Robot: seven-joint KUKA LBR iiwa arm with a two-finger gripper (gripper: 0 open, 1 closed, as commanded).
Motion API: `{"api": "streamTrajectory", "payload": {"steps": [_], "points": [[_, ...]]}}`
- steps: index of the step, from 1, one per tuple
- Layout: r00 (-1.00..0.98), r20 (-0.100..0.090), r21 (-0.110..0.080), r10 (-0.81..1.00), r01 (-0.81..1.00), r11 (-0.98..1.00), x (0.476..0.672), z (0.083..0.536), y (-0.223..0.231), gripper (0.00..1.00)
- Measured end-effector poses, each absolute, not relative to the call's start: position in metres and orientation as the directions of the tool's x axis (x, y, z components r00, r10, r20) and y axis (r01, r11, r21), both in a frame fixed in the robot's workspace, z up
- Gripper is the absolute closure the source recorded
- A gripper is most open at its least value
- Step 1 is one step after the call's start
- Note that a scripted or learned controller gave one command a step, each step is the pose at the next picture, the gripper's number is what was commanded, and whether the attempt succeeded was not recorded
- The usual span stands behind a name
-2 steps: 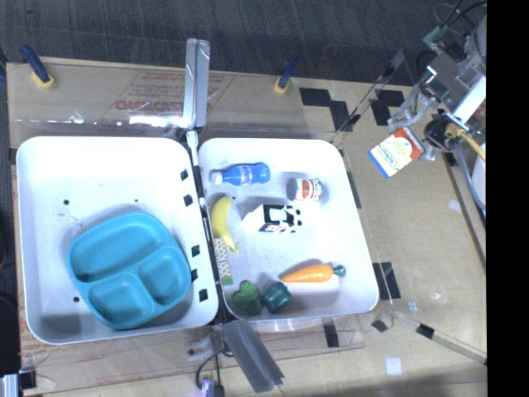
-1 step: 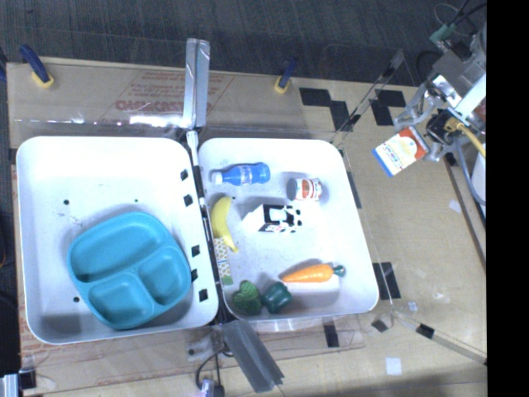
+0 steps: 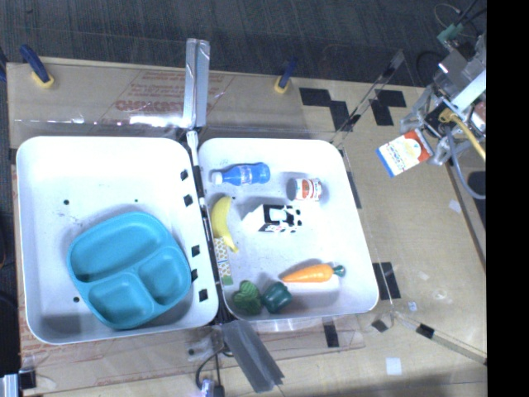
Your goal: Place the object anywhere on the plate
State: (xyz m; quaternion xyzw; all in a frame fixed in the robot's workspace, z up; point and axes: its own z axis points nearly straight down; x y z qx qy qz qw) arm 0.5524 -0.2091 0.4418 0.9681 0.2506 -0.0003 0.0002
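The blue plate in the left bin lies far to the view's left of our gripper, which hangs outside the right bin against a small white-and-blue carton, likely our object; clamped or not, we cannot tell.

bench | left bin | right bin, side by side

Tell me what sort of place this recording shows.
Probably a robotics lab bench: two white bins side by side, toy food such as a carrot and banana, and a blue plate as target.
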Motion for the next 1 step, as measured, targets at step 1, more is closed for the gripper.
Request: {"api": "streamTrajectory", "payload": {"steps": [1], "points": [[0.920,-0.002,-0.001,0.392,0.392,-0.920,0.5844,0.4415,-0.2087,1.00]]}}
